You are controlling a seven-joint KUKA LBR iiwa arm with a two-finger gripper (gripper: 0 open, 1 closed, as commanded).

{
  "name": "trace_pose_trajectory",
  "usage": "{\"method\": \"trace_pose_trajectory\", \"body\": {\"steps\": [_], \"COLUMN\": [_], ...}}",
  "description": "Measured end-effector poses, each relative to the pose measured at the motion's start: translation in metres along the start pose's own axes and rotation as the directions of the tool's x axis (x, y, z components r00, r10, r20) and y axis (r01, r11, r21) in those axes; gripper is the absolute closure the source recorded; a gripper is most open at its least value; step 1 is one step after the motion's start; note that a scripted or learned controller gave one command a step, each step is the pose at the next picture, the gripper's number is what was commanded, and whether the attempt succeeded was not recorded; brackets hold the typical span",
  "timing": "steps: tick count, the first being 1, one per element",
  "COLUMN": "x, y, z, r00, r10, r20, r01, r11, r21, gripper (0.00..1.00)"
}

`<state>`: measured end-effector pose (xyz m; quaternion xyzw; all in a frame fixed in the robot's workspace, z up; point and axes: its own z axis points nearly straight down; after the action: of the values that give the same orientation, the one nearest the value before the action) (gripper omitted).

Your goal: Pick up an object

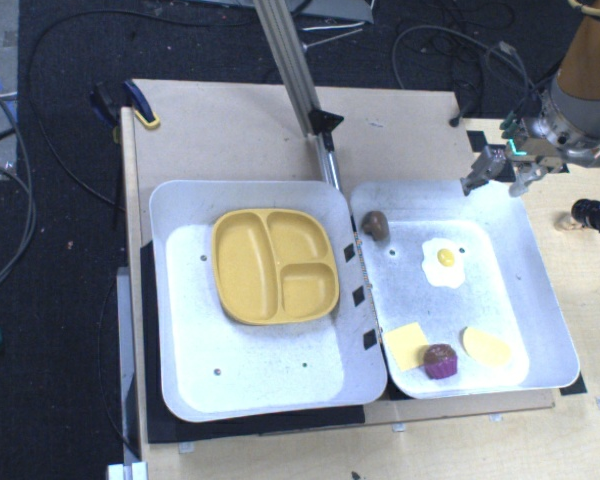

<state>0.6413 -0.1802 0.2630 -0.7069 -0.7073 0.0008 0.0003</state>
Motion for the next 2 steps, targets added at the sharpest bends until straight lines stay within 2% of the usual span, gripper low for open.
{"method": "trace_pose_trajectory", "body": {"steps": [1, 2], "x": [0.000, -0.004], "y": [0.000, -0.006], "z": [-0.001, 0.060], "r00": [1.000, 1.000], "r10": [0.000, 0.002], "r20": [0.000, -0.001], "r01": [0.000, -0.002], "r11": [1.000, 1.000], "r21": [-0.002, 0.003], "gripper": [0.00, 0.00]}}
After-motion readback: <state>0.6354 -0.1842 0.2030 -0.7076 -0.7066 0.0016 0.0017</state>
